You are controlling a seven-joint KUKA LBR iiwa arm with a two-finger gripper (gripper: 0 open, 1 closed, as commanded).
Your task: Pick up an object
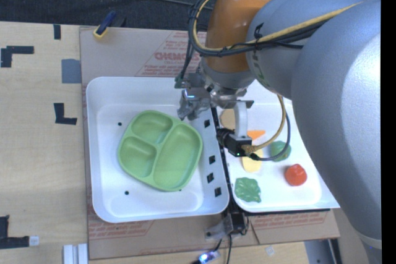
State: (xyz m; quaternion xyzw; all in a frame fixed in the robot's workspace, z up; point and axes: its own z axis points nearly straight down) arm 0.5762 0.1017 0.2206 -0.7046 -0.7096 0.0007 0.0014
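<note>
Two white bins sit side by side on a brown cardboard sheet (154, 59) on the wooden table (37, 133). Red writing on the cardboard is upside down and too blurry to read. The left bin (99, 151) holds a green plate (161, 149) with three parts. The right bin (309, 195) holds a red toy (296, 175), a green leafy toy (247, 189), a yellow piece (251, 164) and an orange piece (256, 133). The gripper (201, 105) hangs over the wall between the bins, near the plate's top edge. I cannot tell how its fingers are set. White floor shows around the plate.
</note>
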